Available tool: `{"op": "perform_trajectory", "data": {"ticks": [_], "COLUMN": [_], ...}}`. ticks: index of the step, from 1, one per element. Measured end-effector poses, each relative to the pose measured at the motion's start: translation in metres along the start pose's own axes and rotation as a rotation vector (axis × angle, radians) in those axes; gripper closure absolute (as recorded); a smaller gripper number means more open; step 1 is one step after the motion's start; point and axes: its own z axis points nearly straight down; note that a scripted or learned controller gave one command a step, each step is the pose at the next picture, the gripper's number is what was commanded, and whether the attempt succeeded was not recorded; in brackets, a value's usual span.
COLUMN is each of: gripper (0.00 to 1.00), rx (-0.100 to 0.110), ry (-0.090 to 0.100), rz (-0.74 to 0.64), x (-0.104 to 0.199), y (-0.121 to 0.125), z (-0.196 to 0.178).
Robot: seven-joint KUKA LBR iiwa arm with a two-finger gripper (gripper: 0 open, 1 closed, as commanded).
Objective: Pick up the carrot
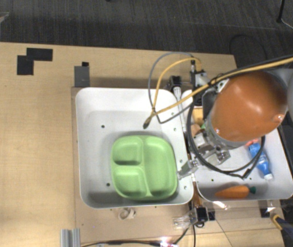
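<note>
One carrot (233,192) is seen in the right bin (285,189), lying flat along the near wall, long axis roughly parallel to that wall. Orange body noted, smooth and tapered, with a small dark green stub at its right end. Likely a toy, judged rigid and light; may roll or slide if nudged off-centre.

No contact with the carrot is observed. It lies free on the bin floor, just below a loop of black cable (223,169) hanging from the wrist.

The gripper (210,153) is placed above the right bin's left part, near the shared wall between bins, largely masked by the orange band (246,107) and cabling. Whether it is spread or pressed together cannot be told from this view.

Step in hand is judged to be the approach; the grasp is not yet made. For a clean pick, the gripper should be brought toward the near wall and centred over the thick middle of the carrot, closing across its short axis. Room against the near wall looks tight, so the descent should be kept straight. Slack cable should be watched, lest it drag the carrot.

A blue item (259,158) lies further back in the same bin, apart from the carrot. In the left bin (92,138), a green tray (143,166) with compartments is noted, well apart.
</note>
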Motion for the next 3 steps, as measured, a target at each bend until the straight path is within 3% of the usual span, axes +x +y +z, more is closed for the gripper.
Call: {"op": "perform_trajectory", "data": {"ticks": [1,2,3], "gripper": [0.00,1.00,1.00], "rx": [0.000,0.009,-0.001], "ry": [-0.001,-0.004,-0.003], "rz": [-0.479,-0.477,-0.130], "x": [0.042,0.039,0.002], "y": [0.011,0.008,-0.028], "z": [-0.006,-0.017,-0.036]}}
